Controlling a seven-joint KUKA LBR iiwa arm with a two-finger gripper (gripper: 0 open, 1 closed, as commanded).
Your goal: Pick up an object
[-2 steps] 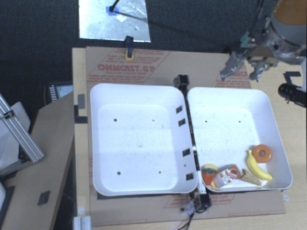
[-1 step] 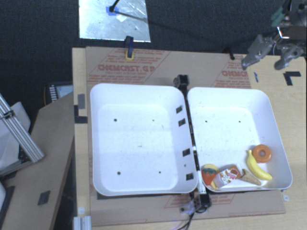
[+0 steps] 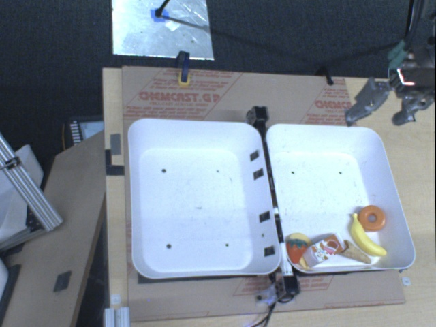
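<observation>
My gripper hangs above the far right corner of the right bin, its two grey fingers spread apart with nothing between them. Far below it, in the bin's near right corner, lie a yellow banana, an orange doughnut-shaped ring, a red and orange round fruit, a small white and red packet and a tan cone-shaped piece. The gripper is well away from all of them.
The left bin lies beside the right one, joined by a black clamp strip. A shiny metal plate lies on the dark floor beyond the bench. A yellow clip sits at the bench's far edge.
</observation>
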